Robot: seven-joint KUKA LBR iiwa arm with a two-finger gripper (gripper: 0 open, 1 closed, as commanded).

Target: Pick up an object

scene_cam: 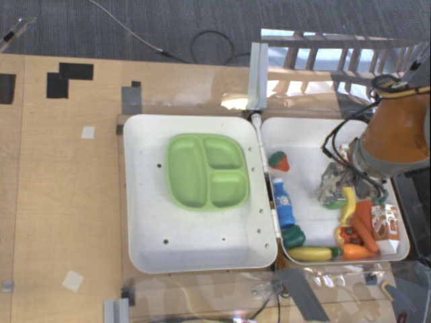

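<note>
Arm is down in the right bin (306, 155), hand (333, 192) low over a green item (333, 204) beside the yellow banana (347, 204) (grip state can't be told from here). Nothing visibly lifted; pickup not yet done. Left bin (145, 180) carries the green plate (205, 171).

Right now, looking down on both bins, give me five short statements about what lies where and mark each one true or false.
1. The green divided plate lies in the left bin. True.
2. The blue bottle lies in the left bin. False: it lies in the right bin, along its left wall.
3. The gripper is down inside the right bin. True.
4. The strawberry rests on the plate. False: it sits in the right bin, apart from the plate.
5. A yellow banana lies near the right bin's front edge. True.
</note>
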